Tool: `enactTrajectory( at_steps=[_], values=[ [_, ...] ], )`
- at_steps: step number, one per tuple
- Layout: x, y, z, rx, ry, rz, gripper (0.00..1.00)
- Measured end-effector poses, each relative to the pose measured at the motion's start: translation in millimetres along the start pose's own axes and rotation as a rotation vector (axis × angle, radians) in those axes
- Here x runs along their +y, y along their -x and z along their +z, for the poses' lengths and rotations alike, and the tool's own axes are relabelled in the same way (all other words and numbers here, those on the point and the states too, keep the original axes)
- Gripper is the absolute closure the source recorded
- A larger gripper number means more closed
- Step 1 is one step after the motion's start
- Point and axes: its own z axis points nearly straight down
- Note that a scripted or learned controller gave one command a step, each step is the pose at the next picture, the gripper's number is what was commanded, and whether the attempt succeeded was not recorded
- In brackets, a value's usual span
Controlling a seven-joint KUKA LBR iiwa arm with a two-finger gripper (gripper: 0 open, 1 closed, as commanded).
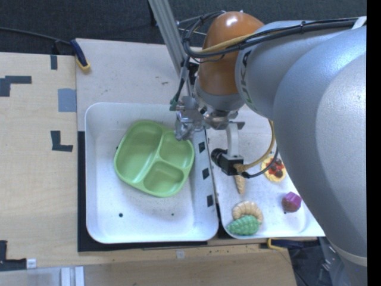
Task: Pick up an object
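The green divided plate [155, 158] lies tilted in the left bin [98, 159]. I see the end effector [186, 126] at its 1 o'clock rim; grip state I cannot tell. Lifting remains.

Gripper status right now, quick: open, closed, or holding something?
Gripper: cannot be told. It sits at the upper right rim of the green divided plate in the left bin.

A light green divided plate [155, 158] lies in the white left bin [101, 177]; the right bin [297, 222] holds a purple toy [291, 202] and a green one [244, 225].
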Motion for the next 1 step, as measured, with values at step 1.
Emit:
enactTrajectory(
  at_steps=[1],
  values=[
    [-0.9,3.4,0.2,-0.003,-0.002,0.004,0.00]
  ],
)
